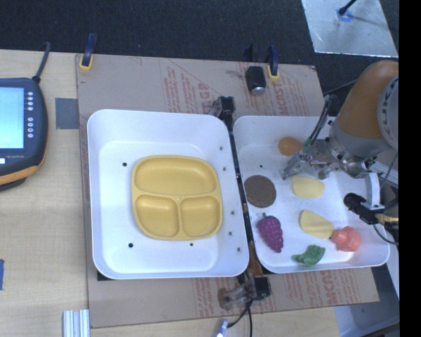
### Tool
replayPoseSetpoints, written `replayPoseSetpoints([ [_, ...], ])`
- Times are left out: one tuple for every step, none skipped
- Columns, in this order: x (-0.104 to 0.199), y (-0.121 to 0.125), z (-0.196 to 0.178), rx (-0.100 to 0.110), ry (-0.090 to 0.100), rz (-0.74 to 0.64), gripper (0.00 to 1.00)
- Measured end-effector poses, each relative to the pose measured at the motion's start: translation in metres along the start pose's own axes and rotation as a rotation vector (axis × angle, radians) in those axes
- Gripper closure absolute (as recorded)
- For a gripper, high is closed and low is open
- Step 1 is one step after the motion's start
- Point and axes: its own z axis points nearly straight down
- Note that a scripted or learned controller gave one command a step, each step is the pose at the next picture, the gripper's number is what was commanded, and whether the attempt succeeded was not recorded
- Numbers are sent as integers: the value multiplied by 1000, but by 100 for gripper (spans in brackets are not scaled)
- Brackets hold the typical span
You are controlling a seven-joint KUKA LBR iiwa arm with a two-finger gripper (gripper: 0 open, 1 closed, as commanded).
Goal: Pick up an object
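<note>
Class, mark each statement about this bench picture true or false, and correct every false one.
1. The yellow divided tray lies in the left bin. True.
2. The purple grapes lie in the left bin. False: they lie in the right bin, near its left wall.
3. The gripper hangs over the right bin, beside the orange ball. True.
4. The brown disc rests on the yellow divided tray. False: it lies on the right bin's floor, above the purple grapes in the view.
5. The green piece lies near the right bin's front edge. True.
</note>
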Motion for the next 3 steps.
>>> replayPoseSetpoints([
  [28,58,-1,-3,2,-1,0],
  [-47,32,-13,-1,1,2,0],
  [-1,58,-3,0,3,-3,0],
])
